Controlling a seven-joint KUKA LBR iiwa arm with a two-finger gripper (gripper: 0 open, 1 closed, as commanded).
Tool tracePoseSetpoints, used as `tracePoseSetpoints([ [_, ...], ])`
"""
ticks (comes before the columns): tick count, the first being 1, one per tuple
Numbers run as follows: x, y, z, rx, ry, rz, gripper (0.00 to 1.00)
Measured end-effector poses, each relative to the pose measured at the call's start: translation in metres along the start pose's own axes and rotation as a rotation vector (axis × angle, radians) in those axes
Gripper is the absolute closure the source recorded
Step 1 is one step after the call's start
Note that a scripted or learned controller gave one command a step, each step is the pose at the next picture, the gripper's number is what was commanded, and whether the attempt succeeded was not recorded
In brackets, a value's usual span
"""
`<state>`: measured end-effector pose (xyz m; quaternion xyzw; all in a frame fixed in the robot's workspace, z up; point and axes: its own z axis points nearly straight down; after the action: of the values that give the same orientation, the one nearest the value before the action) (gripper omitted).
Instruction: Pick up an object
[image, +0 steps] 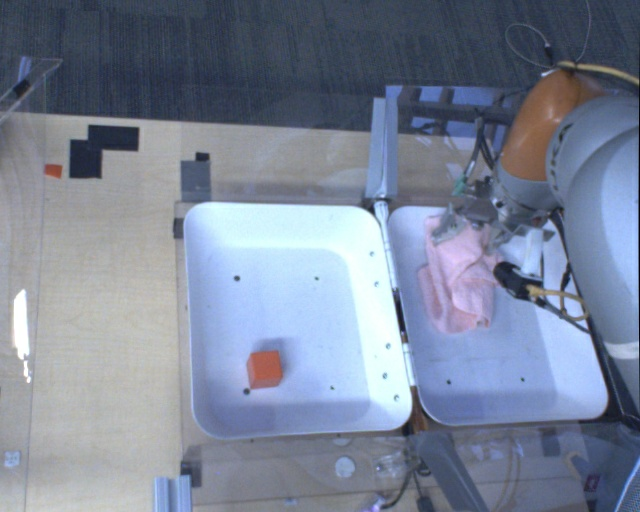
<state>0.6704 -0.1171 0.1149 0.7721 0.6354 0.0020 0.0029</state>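
a: one grey arm with an orange band (540, 115) bends down from the right; we see its two-finger gripper (478, 222) at the top of a crumpled pink cloth (458, 280) in the right white bin (520, 395).

b: holding it? we cannot tell. we also see a small orange block (265, 369) low in the left white bin (290, 240), on a pale wooden bench (100, 330).

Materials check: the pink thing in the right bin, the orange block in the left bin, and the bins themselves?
Pink thing: looks like soft cloth, matte; it is crumpled and folded.
Orange block: rigid, matte, flat faces and sharp edges; foam, wood or plastic, can't tell.
Left bin and right bin: likely moulded plastic, smooth white with a slight sheen and rounded corners.
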Motion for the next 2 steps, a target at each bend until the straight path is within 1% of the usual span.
tracePoseSetpoints([
  [1, 0.008, -0.04, 0.022, -0.012, -0.001, -0.127, 0.0],
  [2, 0.053, -0.038, -0.074, -0.006, 0.002, -0.133, 0.0],
])
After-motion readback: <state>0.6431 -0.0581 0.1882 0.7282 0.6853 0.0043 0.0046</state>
